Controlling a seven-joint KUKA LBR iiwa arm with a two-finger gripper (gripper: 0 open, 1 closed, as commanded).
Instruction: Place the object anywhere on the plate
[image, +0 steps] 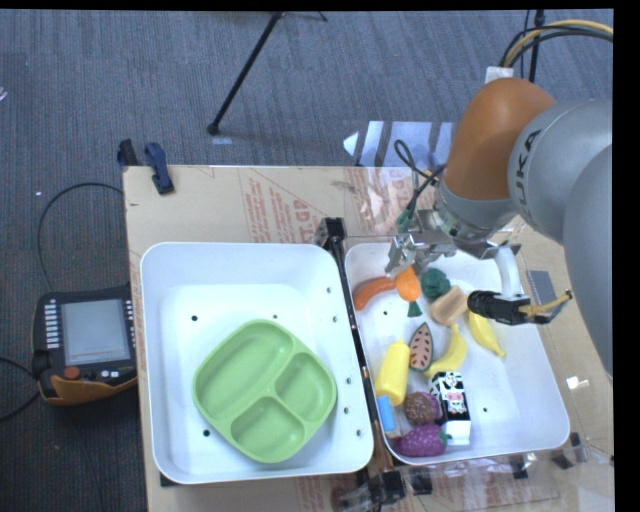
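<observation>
The hand (408, 262) hovers at the right bin's (556, 400) far-left corner above an orange toy (407, 284); its opening cannot be told; the green plate (264, 389) lies open

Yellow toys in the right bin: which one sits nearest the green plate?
The yellow corn-like cylinder, by the right bin's left side. The two yellow bananas lie farther right, away from the green divided plate.

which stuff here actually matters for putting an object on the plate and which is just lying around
Belongs to the job:
green plate in the left bin
gripper
toy foods in the right bin, such as the orange carrot and the banana

Just lying about:
handheld controller on the floor
blue clamp at the bench corner
</observation>
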